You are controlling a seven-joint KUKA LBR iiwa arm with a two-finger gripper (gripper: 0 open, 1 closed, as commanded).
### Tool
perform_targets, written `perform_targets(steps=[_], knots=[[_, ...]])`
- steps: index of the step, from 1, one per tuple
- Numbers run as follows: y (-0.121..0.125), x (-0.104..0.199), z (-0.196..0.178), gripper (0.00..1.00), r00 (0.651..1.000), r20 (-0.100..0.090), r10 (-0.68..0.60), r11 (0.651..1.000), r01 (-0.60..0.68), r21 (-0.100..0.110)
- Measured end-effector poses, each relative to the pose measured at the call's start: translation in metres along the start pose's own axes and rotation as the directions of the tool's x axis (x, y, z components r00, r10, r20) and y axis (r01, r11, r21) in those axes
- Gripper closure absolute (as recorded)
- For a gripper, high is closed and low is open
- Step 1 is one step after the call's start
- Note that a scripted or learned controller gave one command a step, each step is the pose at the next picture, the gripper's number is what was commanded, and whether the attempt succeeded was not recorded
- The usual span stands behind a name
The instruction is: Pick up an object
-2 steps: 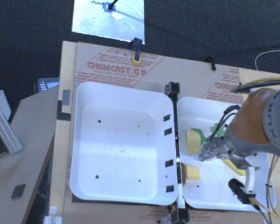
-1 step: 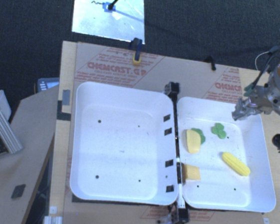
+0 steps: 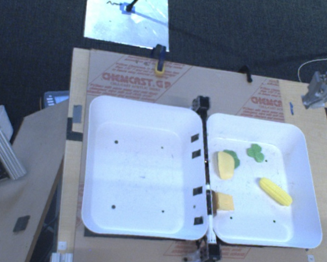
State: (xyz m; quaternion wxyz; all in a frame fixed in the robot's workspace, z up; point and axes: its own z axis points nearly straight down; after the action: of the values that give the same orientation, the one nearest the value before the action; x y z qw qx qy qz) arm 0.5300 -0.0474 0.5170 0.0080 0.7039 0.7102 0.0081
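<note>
The right bin holds several small items. A yellow corn cob lies right of centre. A small green piece sits near the back. A pale yellow wedge rests partly on another green piece near the left wall. A tan block lies by the front-left corner. My gripper hangs at the far right, beyond the back right corner of the right bin, well apart from every item.
The left bin stands beside the right one, joined along a black clipped divider. Both rest on a brown board. A shiny plate lies at the back left. Cables loop near the gripper.
</note>
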Motion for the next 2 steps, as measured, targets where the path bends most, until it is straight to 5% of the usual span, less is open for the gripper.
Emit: perform_targets(steps=[1,2], knots=[[0.073,-0.024,-0.017,1.0,1.0,0.003,0.008,1.0,-0.008,0.015],[0.041,0.052,0.183,1.0,1.0,-0.003,0.0,0.999,0.0,0.038]])
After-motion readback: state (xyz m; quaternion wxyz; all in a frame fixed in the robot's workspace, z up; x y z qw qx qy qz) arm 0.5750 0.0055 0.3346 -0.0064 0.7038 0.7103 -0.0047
